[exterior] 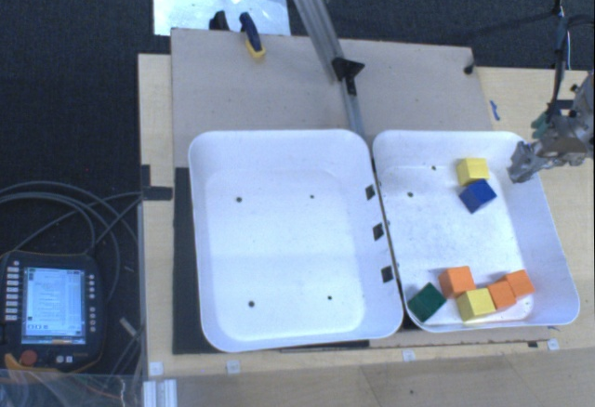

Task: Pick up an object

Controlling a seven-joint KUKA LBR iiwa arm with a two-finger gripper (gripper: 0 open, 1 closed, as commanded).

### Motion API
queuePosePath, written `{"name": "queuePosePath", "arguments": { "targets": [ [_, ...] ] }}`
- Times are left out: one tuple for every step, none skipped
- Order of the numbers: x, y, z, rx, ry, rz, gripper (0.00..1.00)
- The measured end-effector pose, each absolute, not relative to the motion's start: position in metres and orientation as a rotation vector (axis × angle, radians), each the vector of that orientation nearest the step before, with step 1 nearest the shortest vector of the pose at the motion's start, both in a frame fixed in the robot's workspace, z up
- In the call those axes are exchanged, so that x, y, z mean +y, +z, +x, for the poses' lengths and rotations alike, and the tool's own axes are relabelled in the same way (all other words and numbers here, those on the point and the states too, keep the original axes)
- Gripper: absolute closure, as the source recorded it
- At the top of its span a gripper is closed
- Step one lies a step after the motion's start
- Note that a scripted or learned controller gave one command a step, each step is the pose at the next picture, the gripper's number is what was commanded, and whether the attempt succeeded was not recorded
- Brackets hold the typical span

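The right bin [437, 150] holds several small blocks. A yellow block [471, 170] and a blue block [477, 196] lie together near its far right. Along its near edge sit a green block [427, 301], an orange block [456, 281], a yellow block [475, 304] and two more orange blocks [511, 288]. My gripper [522, 164] hangs over the bin's right rim, just right of the yellow and blue pair, with nothing visible between its fingers.
The left bin [279, 238] stands beside the right one. A slanted metal pole [316, 10] crosses the back of the bench. A teach pendant [51, 308] with cables lies on the floor at the left.
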State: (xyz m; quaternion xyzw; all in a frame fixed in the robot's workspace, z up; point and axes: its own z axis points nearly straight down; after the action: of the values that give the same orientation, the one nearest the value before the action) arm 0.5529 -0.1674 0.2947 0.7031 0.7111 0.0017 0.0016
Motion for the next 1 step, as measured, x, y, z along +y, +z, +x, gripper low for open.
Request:
{"name": "queuePosePath", "arguments": {
  "targets": [
    [-0.1153, 0.2914, 0.5617, 2.232, 0.005, 2.209, 1.0]
  ]
}}
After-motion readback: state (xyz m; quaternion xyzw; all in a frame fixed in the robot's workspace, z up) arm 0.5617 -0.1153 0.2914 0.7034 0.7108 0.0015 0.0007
